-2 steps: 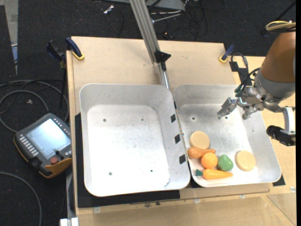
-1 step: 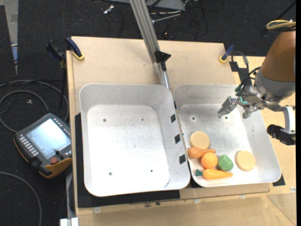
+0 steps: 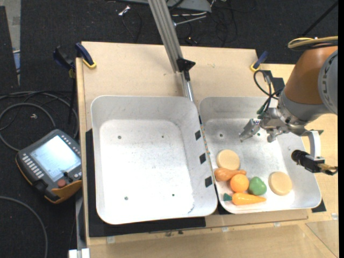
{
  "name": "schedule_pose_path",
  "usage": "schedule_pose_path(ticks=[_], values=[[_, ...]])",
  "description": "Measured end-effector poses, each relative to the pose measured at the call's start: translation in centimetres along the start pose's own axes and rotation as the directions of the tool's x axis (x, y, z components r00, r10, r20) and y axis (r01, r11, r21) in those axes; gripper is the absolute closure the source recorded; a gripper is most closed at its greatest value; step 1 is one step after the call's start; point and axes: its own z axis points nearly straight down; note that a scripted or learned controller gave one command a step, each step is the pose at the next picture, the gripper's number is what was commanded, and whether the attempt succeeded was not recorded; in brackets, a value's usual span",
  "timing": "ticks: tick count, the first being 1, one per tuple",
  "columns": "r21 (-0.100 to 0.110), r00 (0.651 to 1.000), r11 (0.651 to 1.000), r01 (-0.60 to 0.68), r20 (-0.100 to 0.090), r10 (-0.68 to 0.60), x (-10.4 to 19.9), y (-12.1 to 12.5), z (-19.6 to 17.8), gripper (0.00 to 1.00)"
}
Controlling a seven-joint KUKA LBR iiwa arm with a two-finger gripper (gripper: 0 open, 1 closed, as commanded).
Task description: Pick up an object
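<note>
— Where is your claw now?

— Above the right shallow white plastic bin (image 3: 301, 200) hangs my two-finger metal claw (image 3: 259, 131), over the bare upper part of the floor. Its two fingers (image 3: 247, 130) stand apart and nothing is between them.

— And the things to pick?

— All lie in the lower part of that same bin, apart from my claw. One pale round flat disc (image 3: 228, 159) is nearest to it. Below it lies a small orange root-shaped toy (image 3: 228, 173), then an orange ball (image 3: 239, 183) touching a green rounded toy (image 3: 258, 186). A long orange toy carrot (image 3: 248, 199) lies by the front wall. A second pale round disc (image 3: 280, 183) lies to the right of the green one.

— The other bin?

— The left white bin (image 3: 102, 117) is beside it, their rims touching.
</note>
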Motion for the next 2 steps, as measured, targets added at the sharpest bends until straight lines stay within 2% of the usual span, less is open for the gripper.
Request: schedule_pose_path(ticks=[1, 2], values=[[0.0, 1.0, 1.0, -0.001, 0.0, 0.001, 0.1, -0.1, 5.4, 0.0], [-0.006, 1.0, 1.0, -0.001, 0.001, 0.001, 0.0, 0.1, 4.0, 1.0]])
